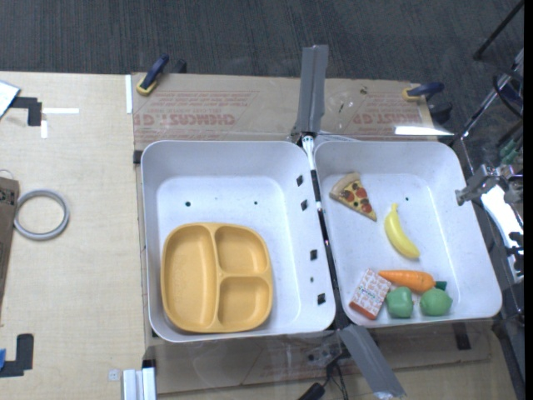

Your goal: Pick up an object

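Far left on the wooden bench top [75,307], a roll of grey tape [39,214] lies flat, well apart from the bins. Left shallow white bin [166,169]: a yellow plastic plate with three compartments [218,277] sits in its near half, by the bin's left wall. Right shallow white bin [445,177]: a toy pizza slice with red dots [356,196] near the far left corner; a yellow toy banana [400,233] just right of centre, lying roughly along the bin's length; at the near end, a small red-and-white packet [370,294], an orange toy carrot [407,279] lying crosswise, and two green rounded toy pieces [417,302] just below the carrot. Gripper's open-or-closed condition: cannot tell.
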